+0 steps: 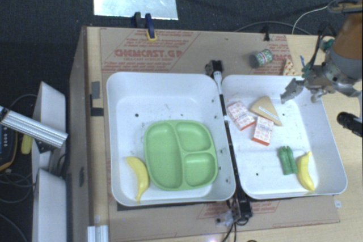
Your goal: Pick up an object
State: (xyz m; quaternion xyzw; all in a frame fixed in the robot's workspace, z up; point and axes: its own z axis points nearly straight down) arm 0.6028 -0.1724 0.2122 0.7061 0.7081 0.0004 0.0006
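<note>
Claw (302,89) spread wide, holding nothing, above right bin (334,144) nr tan wedge block (266,109).

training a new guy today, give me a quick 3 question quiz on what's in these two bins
1. True or false: the green tray lies in the left bin.
2. How many bananas are there in all, and where?
3. Which thing lies nearest the gripper? A) green tray B) wedge C) left banana

Key
1. True.
2. Two: the left banana beside the tray, and the right banana in the right bin next to the green vegetable.
3. B. The gripper is over the right bin's far corner, with the wedge just left of it.
</note>
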